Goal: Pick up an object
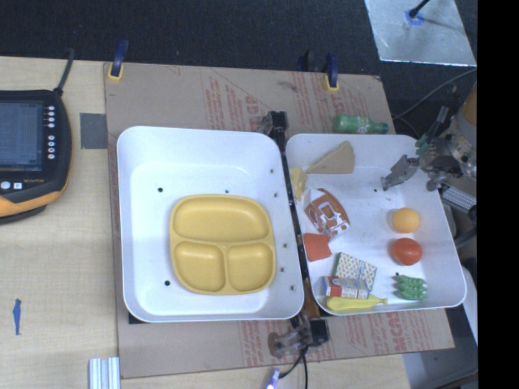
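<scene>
**Tool poised at the right bin's far corner, nothing in its grip**

The tool (413, 167) sits at about two o'clock over the right bin (369, 143), its fingers spread apart with bare white floor showing between them — it holds nothing. It seems placed there to come down on the bin's contents from the arm's own side.

Candidates for picking all lie in this bin: an orange ball (405, 220) at three o'clock, a red tomato (406, 251) just below it, green pea pods (410, 287) at five o'clock, a tan wedge (333, 160) at eleven o'clock. The ball looks the nearest target, with open floor all round it.

Toward seven o'clock things crowd — a patterned carton (354, 271), a yellow banana (356, 304) against the near rim, a red block (317, 246) by the left wall — leaving little finger room there.

The left bin (138, 217) carries a yellow divided tray (221, 244).
</scene>
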`<state>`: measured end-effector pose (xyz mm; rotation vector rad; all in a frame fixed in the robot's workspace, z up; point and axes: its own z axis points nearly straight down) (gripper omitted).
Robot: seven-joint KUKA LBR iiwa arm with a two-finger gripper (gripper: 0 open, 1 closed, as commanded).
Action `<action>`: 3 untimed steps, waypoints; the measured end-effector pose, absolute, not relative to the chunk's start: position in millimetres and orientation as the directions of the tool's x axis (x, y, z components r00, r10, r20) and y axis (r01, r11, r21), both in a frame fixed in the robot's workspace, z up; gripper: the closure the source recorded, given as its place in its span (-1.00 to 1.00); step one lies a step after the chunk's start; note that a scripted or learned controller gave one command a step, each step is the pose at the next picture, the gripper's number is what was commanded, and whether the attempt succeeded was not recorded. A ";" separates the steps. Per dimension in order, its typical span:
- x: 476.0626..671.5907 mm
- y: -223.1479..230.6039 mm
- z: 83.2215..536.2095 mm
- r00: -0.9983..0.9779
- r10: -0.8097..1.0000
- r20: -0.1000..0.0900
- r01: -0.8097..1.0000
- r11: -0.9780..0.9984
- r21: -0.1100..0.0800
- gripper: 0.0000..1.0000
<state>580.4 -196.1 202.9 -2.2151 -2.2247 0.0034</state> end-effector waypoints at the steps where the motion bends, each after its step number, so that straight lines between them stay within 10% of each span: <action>1: 480.2 -207.5 91.0 -0.005 1.000 0.001 1.000 0.005 -0.004 -1.00; 2: 480.9 -208.2 101.6 -0.009 1.000 -0.001 1.000 0.009 -0.004 1.00; 3: 499.4 -118.2 91.7 -0.008 1.000 0.001 1.000 0.008 -0.003 1.00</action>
